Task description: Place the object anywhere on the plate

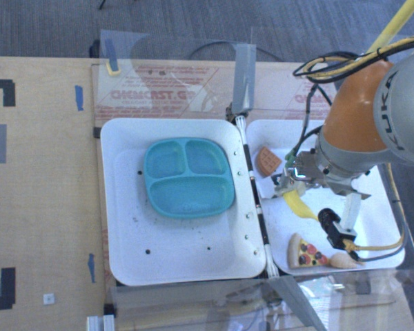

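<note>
**Plate in the left bin, robot arm over toy food in the right bin**

Plate (188,178): teal, split into three sections, lying flat with nothing on it, a little above the middle of the left bin (117,205). Both white bins sit side by side on a pale wooden counter (41,205) marked with black and blue tape. Grey carpet floor (193,12) runs along the top.

The right bin (279,226) holds four things. A small orange-brown waffle square (268,161) lies near its upper left corner. A yellow banana (300,206) lies below that, towards the middle. A pizza slice (305,252) and a tan rounded piece (345,259) lie along the near edge.

The grey and orange arm (359,123) reaches in from the right and covers much of this bin. Its gripper (290,179) sits low between the waffle square and the top end of the banana, close to both. Whether the jaws are wide, narrow or holding anything cannot be told from this angle.
</note>
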Action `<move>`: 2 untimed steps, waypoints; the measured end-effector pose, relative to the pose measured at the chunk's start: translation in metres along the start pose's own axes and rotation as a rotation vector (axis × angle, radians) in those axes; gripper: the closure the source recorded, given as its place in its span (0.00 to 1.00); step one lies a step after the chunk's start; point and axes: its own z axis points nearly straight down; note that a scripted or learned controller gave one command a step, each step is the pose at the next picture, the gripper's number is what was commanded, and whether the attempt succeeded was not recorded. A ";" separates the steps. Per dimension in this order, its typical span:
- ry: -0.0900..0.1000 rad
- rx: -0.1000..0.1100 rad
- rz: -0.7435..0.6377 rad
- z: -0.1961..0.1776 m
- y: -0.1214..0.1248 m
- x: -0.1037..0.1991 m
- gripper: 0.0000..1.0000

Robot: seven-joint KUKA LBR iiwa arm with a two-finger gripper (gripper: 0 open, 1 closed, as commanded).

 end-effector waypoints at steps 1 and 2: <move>0.001 -0.002 -0.047 0.000 0.035 0.075 1.00; 0.000 -0.002 -0.047 0.000 0.035 0.075 0.00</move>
